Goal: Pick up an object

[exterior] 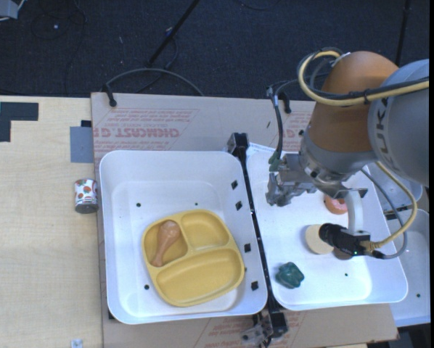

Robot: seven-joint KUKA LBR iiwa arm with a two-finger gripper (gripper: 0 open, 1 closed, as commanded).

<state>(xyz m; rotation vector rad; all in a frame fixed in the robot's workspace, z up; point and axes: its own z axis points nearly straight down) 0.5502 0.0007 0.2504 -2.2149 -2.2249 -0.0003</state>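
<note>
My gripper [278, 193] hangs over the left part of the right bin [391, 285], near the divider between the two bins. In that bin lie a dark green lump [290, 274] near the front, a cream round piece [315, 239] in the middle, and an orange-pink piece [336, 206] half hidden behind the arm. None of them touches the gripper. The left bin [123, 172] holds a yellow divided plate [202, 278] with a tan drumstick [165, 242] in its left compartment.
A small patterned can [86, 195] lies on the wooden bench just left of the left bin. The arm's grey and orange body [355, 114] covers the right bin's back right part. Cardboard lies under both bins.
</note>
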